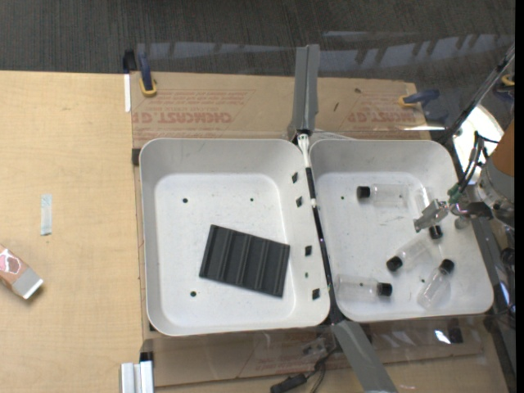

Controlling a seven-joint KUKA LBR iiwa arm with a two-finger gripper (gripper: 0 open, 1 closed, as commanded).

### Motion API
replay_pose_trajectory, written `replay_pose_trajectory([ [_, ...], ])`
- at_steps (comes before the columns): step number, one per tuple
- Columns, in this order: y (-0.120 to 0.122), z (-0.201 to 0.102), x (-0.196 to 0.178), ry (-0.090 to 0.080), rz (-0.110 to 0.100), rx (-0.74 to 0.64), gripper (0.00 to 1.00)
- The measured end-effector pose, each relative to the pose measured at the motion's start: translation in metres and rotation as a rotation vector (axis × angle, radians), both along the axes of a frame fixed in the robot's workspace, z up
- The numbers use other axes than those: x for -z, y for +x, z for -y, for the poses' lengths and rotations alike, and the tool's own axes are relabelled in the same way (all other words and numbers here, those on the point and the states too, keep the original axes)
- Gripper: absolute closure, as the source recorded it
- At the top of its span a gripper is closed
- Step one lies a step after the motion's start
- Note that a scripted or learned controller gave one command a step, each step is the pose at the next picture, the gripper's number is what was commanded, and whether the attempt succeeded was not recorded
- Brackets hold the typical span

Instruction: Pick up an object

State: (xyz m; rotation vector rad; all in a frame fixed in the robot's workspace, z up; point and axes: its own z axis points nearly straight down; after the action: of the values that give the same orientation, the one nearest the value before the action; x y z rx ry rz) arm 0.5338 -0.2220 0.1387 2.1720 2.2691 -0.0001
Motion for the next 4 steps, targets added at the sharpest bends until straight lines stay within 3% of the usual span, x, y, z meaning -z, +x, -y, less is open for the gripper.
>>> replay_pose_trajectory([
  [1,-0.012,-0.008,0.049,0.013,-0.006,-0.011,0.00],
  [2,-0.055,-0.006,0.048,0.011,-0.004,-0.056,0.00],
  [3,-0.055,-0.004,0.039,0.005,-0.001,-0.052,1.00],
  [4,-0.022,-0.048,-0.012,0.000,-0.001,-0.044,1.00],
])
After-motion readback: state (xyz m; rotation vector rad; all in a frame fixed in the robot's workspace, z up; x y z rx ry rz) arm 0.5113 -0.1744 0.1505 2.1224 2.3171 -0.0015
